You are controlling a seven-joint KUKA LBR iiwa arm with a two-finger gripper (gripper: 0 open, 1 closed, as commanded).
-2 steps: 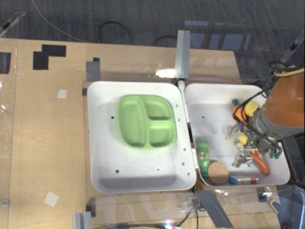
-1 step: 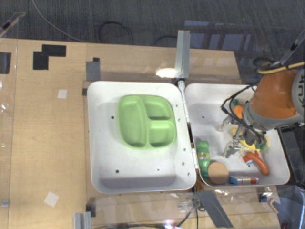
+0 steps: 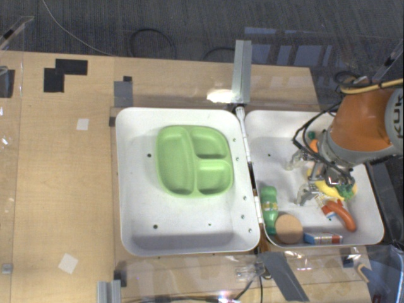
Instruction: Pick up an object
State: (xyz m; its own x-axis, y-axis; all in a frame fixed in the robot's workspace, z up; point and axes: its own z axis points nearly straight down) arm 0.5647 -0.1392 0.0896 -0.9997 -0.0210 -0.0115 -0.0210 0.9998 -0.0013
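Observation:
My gripper (image 3: 302, 179) hangs low over the middle of the right bin (image 3: 278, 126), below the orange wrist band. Its two metal fingers (image 3: 295, 162) stand apart, so it is open, with only bare bin floor between them. A yellow object (image 3: 334, 189) lies just right of the fingers, partly hidden under the wrist. An orange-red piece (image 3: 341, 214) lies in front of it. A green bottle (image 3: 269, 204) lies to the gripper's left, with a brown round object (image 3: 289, 227) at its near end. A small blue and red item (image 3: 322, 238) rests by the bin's front wall.
The left bin (image 3: 136, 188) holds a green divided plate (image 3: 193, 160). A metal post (image 3: 241, 68) stands behind the seam between the bins. Black cables (image 3: 304, 131) loop from the arm over the right bin's back right.

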